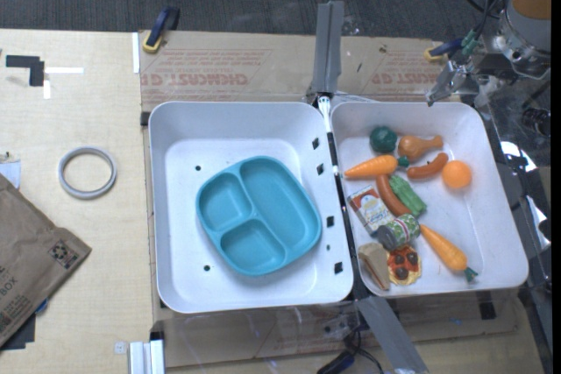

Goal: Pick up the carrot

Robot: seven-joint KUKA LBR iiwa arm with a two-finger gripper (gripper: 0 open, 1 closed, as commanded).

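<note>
While the gripper [451, 76] hangs over the right bin's [491, 263] far rim, finger state impossible to tell, carrot [372, 166] lies well nearer and left, among toy food.

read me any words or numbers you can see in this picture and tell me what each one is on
"BOX" on the brown carton at the left edge, cut off.
Red lettering on the cardboard strip behind the bins: upside down, too blurred to read.
Food packets in the right bin: print too small to read.
</note>
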